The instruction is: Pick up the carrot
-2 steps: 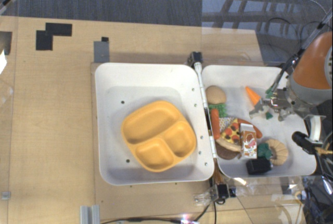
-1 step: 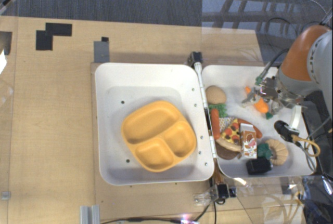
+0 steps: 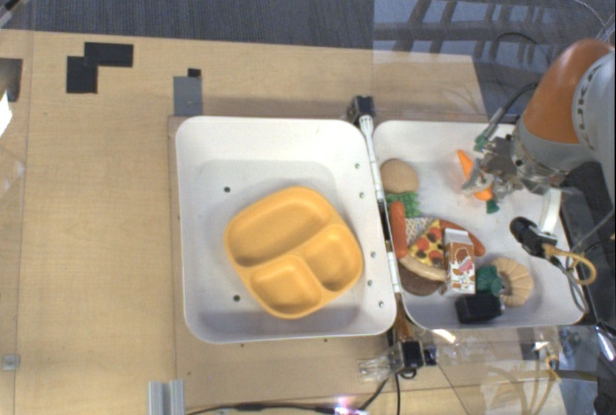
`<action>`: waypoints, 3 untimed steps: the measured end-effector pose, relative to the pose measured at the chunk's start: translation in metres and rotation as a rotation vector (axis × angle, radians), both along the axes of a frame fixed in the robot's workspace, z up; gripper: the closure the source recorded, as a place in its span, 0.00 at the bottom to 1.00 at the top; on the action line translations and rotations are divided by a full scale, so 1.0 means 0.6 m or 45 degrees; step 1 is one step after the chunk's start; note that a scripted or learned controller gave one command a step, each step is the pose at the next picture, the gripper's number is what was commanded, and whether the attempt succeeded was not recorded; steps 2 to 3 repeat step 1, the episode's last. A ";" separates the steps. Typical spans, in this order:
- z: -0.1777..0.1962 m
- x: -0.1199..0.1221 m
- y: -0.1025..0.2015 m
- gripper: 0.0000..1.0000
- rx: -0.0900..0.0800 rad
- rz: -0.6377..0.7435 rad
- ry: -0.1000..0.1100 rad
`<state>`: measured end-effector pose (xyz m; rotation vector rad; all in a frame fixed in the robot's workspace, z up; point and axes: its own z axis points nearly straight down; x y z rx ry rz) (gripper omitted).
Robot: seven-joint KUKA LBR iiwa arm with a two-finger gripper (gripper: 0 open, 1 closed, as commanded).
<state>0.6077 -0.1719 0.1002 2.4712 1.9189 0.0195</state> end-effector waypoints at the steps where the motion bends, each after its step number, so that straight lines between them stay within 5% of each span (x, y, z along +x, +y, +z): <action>1: 0.115 0.076 0.069 1.00 0.002 -0.089 0.081; 3: 0.115 0.076 0.069 1.00 0.002 -0.089 0.081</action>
